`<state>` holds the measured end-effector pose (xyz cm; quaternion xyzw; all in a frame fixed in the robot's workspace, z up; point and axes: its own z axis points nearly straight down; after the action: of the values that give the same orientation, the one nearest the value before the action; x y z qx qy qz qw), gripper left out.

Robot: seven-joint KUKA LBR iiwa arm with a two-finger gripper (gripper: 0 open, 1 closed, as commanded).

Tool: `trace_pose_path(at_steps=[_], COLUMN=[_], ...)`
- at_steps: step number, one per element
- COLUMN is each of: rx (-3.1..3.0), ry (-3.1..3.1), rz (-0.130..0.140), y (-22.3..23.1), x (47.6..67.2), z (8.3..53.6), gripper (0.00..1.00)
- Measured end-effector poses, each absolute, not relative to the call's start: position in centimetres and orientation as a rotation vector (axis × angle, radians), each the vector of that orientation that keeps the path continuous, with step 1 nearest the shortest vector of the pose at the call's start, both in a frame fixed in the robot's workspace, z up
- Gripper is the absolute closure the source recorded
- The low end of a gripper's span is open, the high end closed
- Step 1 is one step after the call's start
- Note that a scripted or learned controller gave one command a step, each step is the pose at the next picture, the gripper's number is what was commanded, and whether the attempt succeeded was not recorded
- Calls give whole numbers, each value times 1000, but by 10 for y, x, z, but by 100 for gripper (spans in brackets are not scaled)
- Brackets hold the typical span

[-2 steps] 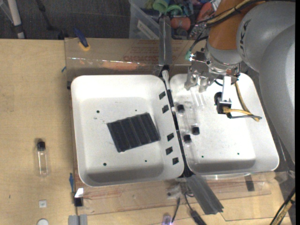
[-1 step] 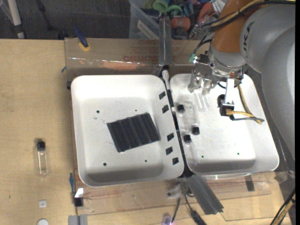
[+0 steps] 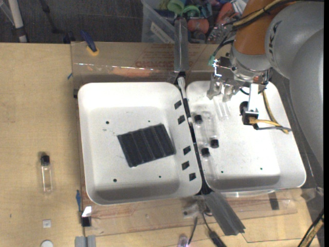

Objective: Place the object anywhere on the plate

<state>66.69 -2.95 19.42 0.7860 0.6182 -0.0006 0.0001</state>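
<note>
A black ribbed plate [image 3: 146, 144] lies flat in the middle of the left bin [image 3: 103, 99]. Two clear vials with black caps lie in the right bin [image 3: 267, 158] close to the divider, one [image 3: 198, 120] farther back and one [image 3: 211, 142] nearer the front. My gripper [image 3: 220, 91] hangs over the back of the right bin, behind and to the right of the vials. Its fingers [image 3: 212, 90] point down and stand apart, with nothing seen between them.
A raised divider with black clips [image 3: 184, 121] separates the two bins. Another clear vial [image 3: 46, 173] lies on the wooden bench far left. A crate of colourful items [image 3: 195, 6] stands behind the bins. A yellow cable [image 3: 270, 123] trails from the wrist over the right bin.
</note>
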Motion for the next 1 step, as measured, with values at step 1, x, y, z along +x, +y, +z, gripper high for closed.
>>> trace_pose_path(at_steps=[1], rx=[2746], ry=[1524], rz=[1], y=[-24], x=[667], z=[220], gripper=[100])
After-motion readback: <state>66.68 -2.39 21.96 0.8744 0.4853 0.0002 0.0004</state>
